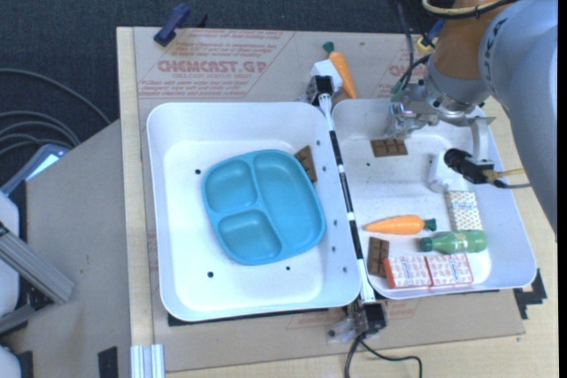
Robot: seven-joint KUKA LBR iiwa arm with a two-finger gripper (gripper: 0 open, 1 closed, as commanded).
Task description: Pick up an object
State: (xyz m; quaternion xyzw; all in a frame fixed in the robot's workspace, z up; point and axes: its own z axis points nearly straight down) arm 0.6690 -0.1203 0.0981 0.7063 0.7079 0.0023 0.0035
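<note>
Hovers at the far edge of the right bin [399,190], gripper [409,113] state impossible to tell, just beside the flat chocolate [388,148] there, and risks skidding off so thin a piece or striking the wall.

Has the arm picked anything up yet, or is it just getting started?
Nothing looks picked up yet. The toy carrot, green bottle and chocolate bar all lie in the right bin. The gripper sits low at that bin's far edge, just above the chocolate bar, so an approach seems under way. Grasping and lifting remain.
</note>
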